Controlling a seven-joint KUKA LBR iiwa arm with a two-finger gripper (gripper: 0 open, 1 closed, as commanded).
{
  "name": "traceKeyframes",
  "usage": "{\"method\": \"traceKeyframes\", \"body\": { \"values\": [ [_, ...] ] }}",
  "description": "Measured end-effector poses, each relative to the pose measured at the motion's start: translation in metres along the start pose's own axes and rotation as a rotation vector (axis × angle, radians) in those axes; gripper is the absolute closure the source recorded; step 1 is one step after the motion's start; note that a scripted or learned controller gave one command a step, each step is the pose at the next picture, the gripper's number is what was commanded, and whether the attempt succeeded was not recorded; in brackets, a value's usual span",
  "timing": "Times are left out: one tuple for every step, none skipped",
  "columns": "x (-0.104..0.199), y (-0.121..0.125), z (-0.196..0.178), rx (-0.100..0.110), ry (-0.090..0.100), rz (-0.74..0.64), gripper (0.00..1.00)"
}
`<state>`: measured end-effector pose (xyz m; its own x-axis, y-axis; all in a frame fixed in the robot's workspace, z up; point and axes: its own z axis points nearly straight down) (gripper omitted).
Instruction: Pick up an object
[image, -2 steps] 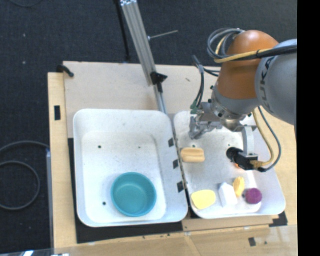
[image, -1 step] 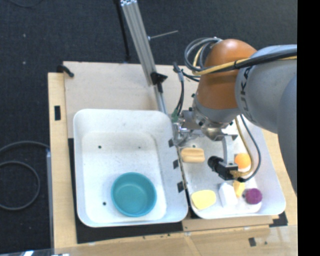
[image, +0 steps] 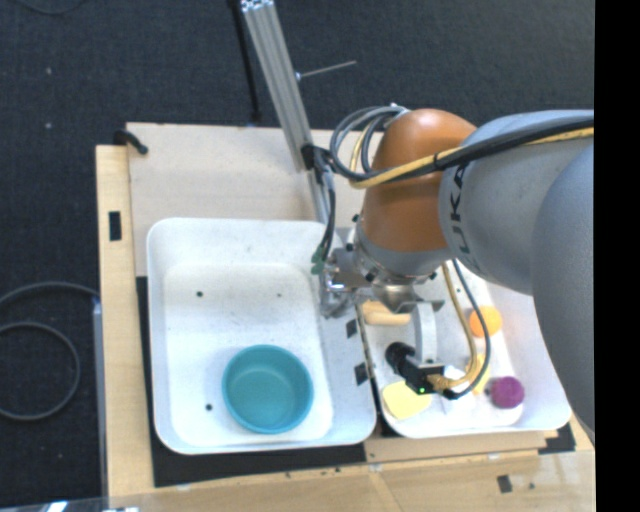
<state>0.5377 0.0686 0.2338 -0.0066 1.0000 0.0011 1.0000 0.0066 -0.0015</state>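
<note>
My gripper (image: 383, 298) hangs over the left part of the right bin (image: 535, 405), mostly hidden under the grey and orange wrist. A beige, rounded object (image: 386, 316) shows just below the wrist; I cannot tell whether it touches the gripper. Also in the right bin are an orange object (image: 486, 322) partly behind a cable, a purple ball-like object (image: 506, 392) near the front right, and a pale yellow object (image: 401, 402) at the front left.
The left bin (image: 190, 270) holds a teal bowl (image: 266, 388) near its front. A slanted metal rail (image: 285, 90) rises from behind the bins. The arm covers the back of the right bin.
</note>
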Motion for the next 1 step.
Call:
{"method": "traceKeyframes", "body": {
  "values": [
    [-0.0023,0.0011,-0.0004,-0.003,0.000,0.005,0.00]
  ]
}}
